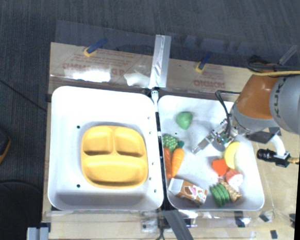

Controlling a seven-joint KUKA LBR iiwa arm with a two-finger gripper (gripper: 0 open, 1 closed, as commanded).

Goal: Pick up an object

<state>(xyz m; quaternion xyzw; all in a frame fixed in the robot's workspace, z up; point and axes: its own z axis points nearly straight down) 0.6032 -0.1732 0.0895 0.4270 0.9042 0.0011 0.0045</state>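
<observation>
Jaws of the gripper [206, 142] look parted, grasping nothing, right of centre. Nearest is the yellow fruit [231, 154], just right; better to centre over it before descending.

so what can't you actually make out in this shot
- Gripper, camera view: too small and blurred to tell its finger state.
- Yellow fruit: its top is hidden under the wrist.
- Packet label: too small to read.
- Arm: cut off by the right edge.
</observation>
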